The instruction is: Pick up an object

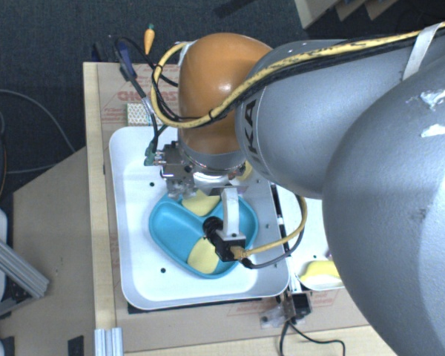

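Blue shallow plastic dish [167, 232], low in the white plastic bin [126, 221]: starts left of the gripper [198, 189], passes under it, ends below and to its right. Long axis slanted, from upper left down to lower right; narrower end seems to point lower right, though partly covered.

Inside the dish, two pale yellow rounded pieces. One [196, 205] directly beneath the gripper, touching or just short of it, cannot tell which. The other [200, 256] a little beyond, toward the dish's near rim. Long axis of neither readable, both half hidden.

Likeliest pick, by judgement: the piece under the gripper, calling for a straight descent and no sideways shift.

Released or clenched: cannot tell, hidden under the orange-banded grey arm [356, 124]. Nothing seen held.

Well to the right of the gripper, apart from the dish: a yellow rounded lump [320, 273], partly tucked under the arm. Much farther off, so an unlikely target.
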Controlling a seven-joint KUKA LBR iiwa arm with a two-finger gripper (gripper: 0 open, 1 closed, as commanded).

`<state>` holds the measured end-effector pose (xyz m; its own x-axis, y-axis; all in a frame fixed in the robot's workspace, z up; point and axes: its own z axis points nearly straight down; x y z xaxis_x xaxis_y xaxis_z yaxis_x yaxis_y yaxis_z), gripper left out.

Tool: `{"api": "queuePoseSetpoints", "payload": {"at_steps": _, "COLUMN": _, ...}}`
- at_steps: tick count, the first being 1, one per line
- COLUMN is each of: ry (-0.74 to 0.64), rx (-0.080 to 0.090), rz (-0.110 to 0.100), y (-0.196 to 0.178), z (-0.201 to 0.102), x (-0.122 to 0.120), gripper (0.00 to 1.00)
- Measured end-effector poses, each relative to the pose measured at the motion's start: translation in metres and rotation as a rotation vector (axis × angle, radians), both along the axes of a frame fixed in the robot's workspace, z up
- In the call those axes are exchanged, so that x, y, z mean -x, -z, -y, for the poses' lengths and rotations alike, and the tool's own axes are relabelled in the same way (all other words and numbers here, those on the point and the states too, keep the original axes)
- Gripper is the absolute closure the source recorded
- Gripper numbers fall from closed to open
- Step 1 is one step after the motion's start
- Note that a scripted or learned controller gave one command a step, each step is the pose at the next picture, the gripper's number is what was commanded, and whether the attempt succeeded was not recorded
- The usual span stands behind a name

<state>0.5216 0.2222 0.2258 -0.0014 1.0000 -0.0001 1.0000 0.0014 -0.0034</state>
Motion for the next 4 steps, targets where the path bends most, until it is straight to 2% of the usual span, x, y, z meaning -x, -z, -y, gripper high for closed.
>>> {"api": "queuePoseSetpoints", "payload": {"at_steps": 1, "ry": 0.003, "rx": 0.0, "rz": 0.0, "y": 0.021, "z": 0.002, "x": 0.036, "gripper": 1.0}}
{"api": "queuePoseSetpoints", "payload": {"at_steps": 2, "ry": 0.003, "rx": 0.0, "rz": 0.0, "y": 0.049, "z": -0.002, "x": 0.043, "gripper": 1.0}}
{"api": "queuePoseSetpoints", "payload": {"at_steps": 3, "ry": 0.003, "rx": 0.0, "rz": 0.001, "y": 0.049, "z": -0.002, "x": 0.043, "gripper": 0.0}}
{"api": "queuePoseSetpoints", "payload": {"at_steps": 4, "ry": 0.003, "rx": 0.0, "rz": 0.003, "y": 0.083, "z": -0.002, "x": -0.037, "gripper": 0.0}}
